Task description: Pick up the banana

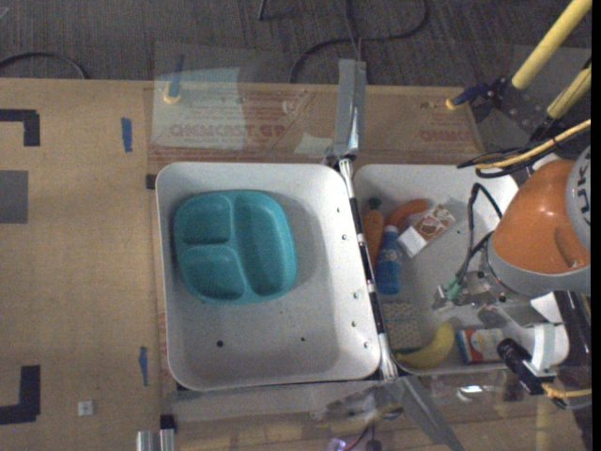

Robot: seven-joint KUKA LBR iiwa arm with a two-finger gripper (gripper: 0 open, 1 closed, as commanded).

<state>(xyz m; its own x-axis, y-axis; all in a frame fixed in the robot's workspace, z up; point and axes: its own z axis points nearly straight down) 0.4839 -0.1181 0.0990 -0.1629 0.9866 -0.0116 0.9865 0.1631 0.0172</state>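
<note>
**Arm over the right bin, banana at the near wall**

Highest in the scene and so closest to the overhead camera is the arm's orange band (537,225), a rounded shell at the right side of the view, with grey housing beside it and black cables looping off it. Below the band, the gripper (467,291) hangs over the middle of the right bin (488,188); whether it is spread or pressed together cannot be told, since the wrist hardware blocks the view.

The banana (430,349) lies on the floor of the right bin, curved along the near wall, just below and slightly left of the gripper and apart from it. To its right sits a small carton (481,344) with red and blue print. Along the bin's left wall stands a blue bottle (389,261), with an orange carrot-like piece (374,230) above it, another orange piece (408,212) beside that, and a small white and brown box (428,228) next to them.

The left bin (324,336) holds a teal divided plate (235,245) with three compartments, set toward its upper left.
</note>
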